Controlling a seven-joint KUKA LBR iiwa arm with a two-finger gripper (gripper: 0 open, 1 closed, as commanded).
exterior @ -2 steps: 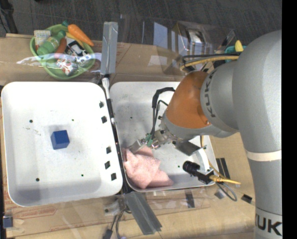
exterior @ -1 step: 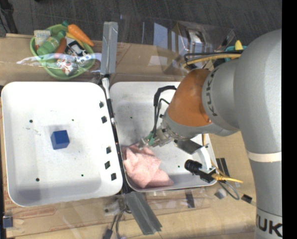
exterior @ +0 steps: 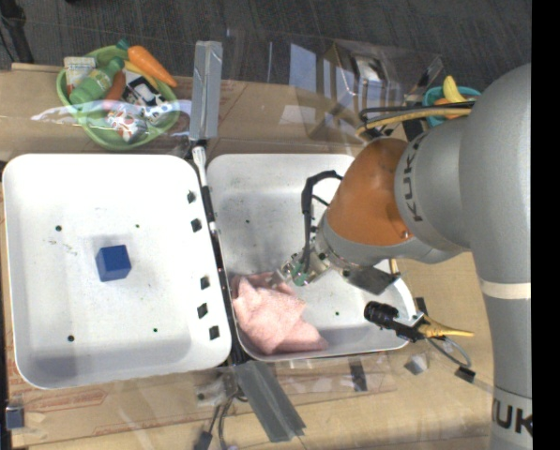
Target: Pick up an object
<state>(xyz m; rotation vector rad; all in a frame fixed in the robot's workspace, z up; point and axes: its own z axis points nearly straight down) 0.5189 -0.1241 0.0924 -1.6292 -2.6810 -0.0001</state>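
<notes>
Pink cloth (exterior: 271, 315) lying diagonally, crumpled

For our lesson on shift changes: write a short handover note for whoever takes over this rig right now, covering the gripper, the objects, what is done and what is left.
Gripper: low in the right white bin, at the top edge of the crumpled pink cloth; whether it is open or shut can't be seen.
Small blue cube: lying in the left white bin, apart from the arm.
Done: approach to the cloth.
Left: nothing is visibly held or lifted; grasp and raise an object.
</notes>
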